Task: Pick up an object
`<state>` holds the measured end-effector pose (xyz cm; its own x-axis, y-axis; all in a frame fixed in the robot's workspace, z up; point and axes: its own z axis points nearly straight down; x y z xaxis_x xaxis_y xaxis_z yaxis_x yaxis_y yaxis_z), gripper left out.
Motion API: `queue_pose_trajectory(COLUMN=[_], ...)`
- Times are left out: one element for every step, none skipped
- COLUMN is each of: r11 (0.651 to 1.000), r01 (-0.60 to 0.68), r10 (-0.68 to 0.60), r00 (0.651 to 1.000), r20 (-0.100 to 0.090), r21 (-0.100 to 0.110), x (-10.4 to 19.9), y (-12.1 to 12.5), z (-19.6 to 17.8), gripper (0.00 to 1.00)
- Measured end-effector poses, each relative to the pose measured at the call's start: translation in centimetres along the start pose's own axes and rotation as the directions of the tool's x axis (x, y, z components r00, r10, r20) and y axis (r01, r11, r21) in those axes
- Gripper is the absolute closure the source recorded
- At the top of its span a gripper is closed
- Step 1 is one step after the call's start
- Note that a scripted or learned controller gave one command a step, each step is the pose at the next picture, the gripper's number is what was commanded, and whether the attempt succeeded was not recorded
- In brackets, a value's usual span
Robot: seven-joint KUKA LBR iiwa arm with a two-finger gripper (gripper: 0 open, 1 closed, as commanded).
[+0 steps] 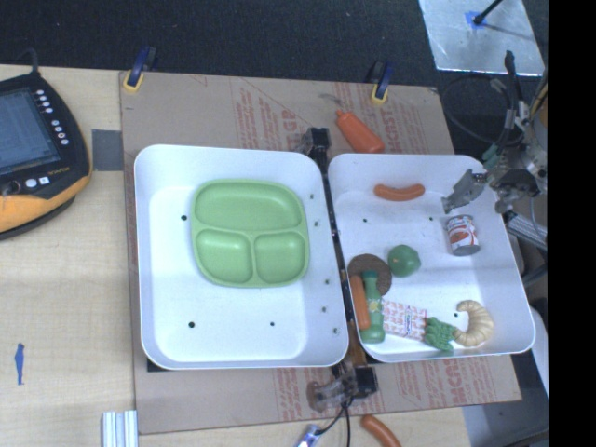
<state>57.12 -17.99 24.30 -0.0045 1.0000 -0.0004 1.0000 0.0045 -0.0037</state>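
Observation:
My gripper [482, 189] hangs at the far right edge of the right bin [424, 170], just above and to the right of a small red-and-white can [461, 234] that lies on the bin floor. Nothing shows in its grasp. Also in that bin are an orange sausage [399, 192], a green ball [404, 260], a brown disc [369, 268], an orange stick [358, 296], a green bottle [372, 313], a patterned packet [402, 319], a green leafy toy [438, 333] and a croissant [477, 322].
The left bin [168, 315] holds a green divided plate [250, 231]. An orange carrot [358, 131] lies on the cardboard behind the bins, and another orange piece [382, 428] at the front. A control pendant [33, 147] rests at far left. Cables and gear crowd the right side.

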Motion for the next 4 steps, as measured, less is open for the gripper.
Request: queue_pose_trajectory(r11=[1.000, 1.000, 1.000, 1.000], r01=[0.000, -0.002, 0.001, 0.001], r10=[0.000, 0.002, -0.001, -0.001], r00=[1.000, 1.000, 1.000, 1.000], r20=[0.000, -0.001, 0.001, 0.001], r21=[0.004, 0.000, 0.000, 0.000], x=[1.4, -3.2, -3.2, -3.2], y=[8.4, 5.5, 2.1, -2.8], z=[14.9, 15.1, 15.1, 13.7], gripper=[0.00, 0.00, 0.00, 0.00])
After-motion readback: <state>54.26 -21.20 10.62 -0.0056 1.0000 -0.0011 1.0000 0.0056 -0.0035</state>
